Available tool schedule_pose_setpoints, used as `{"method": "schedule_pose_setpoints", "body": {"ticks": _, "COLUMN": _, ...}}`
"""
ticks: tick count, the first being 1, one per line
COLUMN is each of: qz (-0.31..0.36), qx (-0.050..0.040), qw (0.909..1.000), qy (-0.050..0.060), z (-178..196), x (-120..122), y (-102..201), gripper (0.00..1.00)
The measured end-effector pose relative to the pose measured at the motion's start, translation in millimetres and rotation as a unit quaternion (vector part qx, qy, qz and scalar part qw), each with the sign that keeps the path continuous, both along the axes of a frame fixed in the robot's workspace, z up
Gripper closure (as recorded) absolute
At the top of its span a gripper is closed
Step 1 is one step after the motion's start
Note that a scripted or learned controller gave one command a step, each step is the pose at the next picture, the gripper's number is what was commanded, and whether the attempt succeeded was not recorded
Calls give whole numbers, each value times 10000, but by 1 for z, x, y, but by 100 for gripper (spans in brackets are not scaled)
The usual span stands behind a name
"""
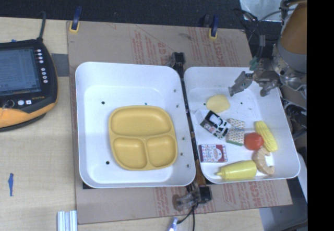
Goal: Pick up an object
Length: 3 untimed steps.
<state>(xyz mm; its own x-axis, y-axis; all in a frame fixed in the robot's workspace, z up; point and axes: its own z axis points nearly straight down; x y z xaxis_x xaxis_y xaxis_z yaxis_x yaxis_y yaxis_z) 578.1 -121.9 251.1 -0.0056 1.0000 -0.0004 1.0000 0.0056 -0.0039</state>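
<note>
My end effector (254, 84) hangs with fingers spread and nothing between them over the right bin (292, 170), near its far edge. The nearest target is the pale yellow lump (218, 102), lying just beside it (apart from the packets). I'd centre over that lump, descend straight, then close.

Two white bins (86, 120) — one yellow tray (142, 137).

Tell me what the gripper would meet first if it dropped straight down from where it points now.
Most likely bare floor of the right bin. The gripper, fingers spread, hangs over its upper part, with the pale yellow lemon-like piece to the view's left, seemingly off that line. Depth is hard to judge from this single slanted view.
</note>
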Motion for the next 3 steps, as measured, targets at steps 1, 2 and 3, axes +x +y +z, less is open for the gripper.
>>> {"method": "schedule_pose_setpoints", "body": {"ticks": 1, "qz": 4, "qx": -7, "qw": 10000, "qy": 19, "z": -131, "x": 64, "y": 29, "gripper": 0}}
{"method": "schedule_pose_setpoints", "body": {"ticks": 2, "qz": 1, "qx": -8, "qw": 10000, "qy": 4, "z": -159, "x": 32, "y": 8, "gripper": 0}}
{"method": "schedule_pose_setpoints", "body": {"ticks": 3, "qz": -6, "qx": 4, "qw": 10000, "qy": -9, "z": -159, "x": 78, "y": -7, "gripper": 0}}
